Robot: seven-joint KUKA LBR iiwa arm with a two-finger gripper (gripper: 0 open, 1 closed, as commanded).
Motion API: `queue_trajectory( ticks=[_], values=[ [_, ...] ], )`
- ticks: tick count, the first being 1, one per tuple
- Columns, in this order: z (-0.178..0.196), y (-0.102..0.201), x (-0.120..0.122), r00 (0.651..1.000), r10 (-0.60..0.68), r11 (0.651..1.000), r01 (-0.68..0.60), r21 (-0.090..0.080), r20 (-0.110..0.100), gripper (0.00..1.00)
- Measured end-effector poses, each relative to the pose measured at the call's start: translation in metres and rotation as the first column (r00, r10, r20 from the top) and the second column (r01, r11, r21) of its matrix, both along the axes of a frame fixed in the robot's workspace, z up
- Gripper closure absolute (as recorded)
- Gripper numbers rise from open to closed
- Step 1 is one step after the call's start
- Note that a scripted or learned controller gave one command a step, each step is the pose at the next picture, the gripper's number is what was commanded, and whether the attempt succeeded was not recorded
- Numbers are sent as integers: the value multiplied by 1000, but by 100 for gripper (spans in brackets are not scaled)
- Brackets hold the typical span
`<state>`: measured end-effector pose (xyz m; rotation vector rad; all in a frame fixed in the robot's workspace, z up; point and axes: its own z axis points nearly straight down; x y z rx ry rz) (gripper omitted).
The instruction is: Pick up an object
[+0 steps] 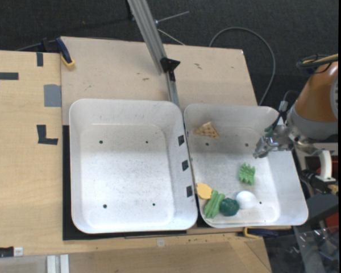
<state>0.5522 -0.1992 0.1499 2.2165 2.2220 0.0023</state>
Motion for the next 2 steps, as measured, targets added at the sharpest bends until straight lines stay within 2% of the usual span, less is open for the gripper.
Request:
queue_trajectory(
  ticks=[1,2],
  values=[
    [63,2,-2,1000,0,1000,0,-1,2,100],
    [108,2,-1,1000,0,1000,0,-1,1,100]
  ],
)
